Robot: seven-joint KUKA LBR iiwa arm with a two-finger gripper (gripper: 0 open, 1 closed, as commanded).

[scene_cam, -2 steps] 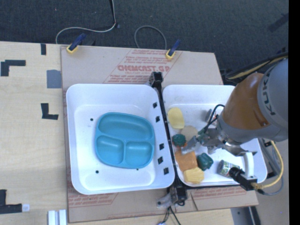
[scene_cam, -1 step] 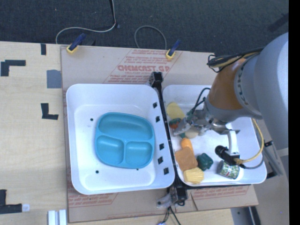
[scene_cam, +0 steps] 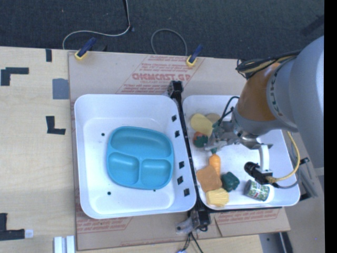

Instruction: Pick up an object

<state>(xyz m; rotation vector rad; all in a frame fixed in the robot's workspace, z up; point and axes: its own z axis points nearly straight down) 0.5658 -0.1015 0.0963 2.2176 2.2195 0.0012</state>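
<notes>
Your gripper (scene_cam: 215, 144) sits low in the right bin (scene_cam: 279, 199), over a small red-green piece (scene_cam: 200, 139) beside a smooth yellow rounded toy (scene_cam: 200, 123); its opening I cannot tell. Judged step: reaching, no grasp confirmed. Next you need a clean vertical close. Nearby: orange lump (scene_cam: 210, 176), green can (scene_cam: 257, 190).

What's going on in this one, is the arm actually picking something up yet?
Not visibly. The grey KUKA arm with the orange band reaches into the right white bin, its tool down among small toys: a pale yellow rounded piece, an orange carrot-like piece, a dark green block and a small green-labelled can. The left white bin holds a blue divided plastic plate.
</notes>
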